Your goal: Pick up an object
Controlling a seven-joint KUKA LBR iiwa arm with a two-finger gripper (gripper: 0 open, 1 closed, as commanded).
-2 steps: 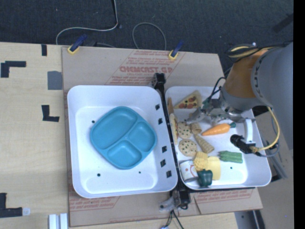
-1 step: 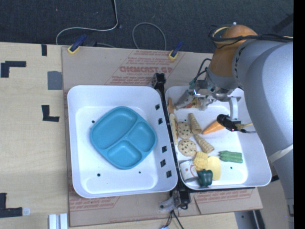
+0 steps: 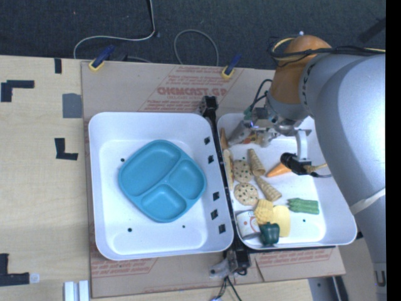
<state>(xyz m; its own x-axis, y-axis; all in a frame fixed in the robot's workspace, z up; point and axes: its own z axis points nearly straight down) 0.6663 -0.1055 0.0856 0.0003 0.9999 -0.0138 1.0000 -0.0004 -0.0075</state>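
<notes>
With the end effector (image 3: 260,127) low at the far end of the right bin (image 3: 338,231), its opening impossible to tell, the carrot (image 3: 280,169) lies just nearer: likely light, rigid and smooth, best gripped across its thick middle.

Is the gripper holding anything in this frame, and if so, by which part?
It cannot be told. The gripper sits low at the far end of the right bin, near the toy food, with no item visibly between its fingers.
</notes>
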